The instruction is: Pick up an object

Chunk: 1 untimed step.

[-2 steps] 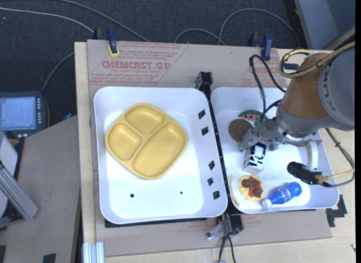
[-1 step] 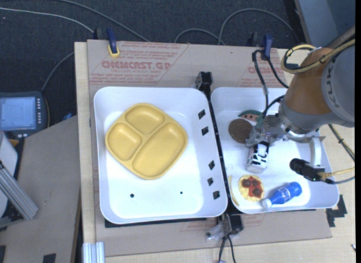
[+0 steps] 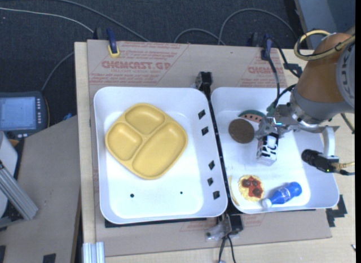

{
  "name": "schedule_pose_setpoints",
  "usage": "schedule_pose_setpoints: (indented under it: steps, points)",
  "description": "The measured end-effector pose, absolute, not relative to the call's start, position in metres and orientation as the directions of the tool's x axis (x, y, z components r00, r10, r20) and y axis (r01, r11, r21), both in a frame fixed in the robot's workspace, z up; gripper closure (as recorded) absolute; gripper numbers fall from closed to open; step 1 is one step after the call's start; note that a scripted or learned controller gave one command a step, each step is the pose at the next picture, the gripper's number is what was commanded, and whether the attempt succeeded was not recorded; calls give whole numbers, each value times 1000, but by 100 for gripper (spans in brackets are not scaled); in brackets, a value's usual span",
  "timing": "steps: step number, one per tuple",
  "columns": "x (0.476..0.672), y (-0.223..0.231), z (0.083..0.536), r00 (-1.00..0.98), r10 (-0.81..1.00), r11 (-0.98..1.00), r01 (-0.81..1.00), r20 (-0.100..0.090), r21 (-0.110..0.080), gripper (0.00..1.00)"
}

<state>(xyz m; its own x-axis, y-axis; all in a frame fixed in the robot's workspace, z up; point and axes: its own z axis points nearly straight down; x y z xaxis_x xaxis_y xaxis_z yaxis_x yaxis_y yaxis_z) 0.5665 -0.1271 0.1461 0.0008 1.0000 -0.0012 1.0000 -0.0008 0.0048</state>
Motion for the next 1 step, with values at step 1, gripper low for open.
schedule_pose_setpoints:
  steps: [1]
  points:
    - [562,-127,192,-1,1000,1,1000,-1,5,100]
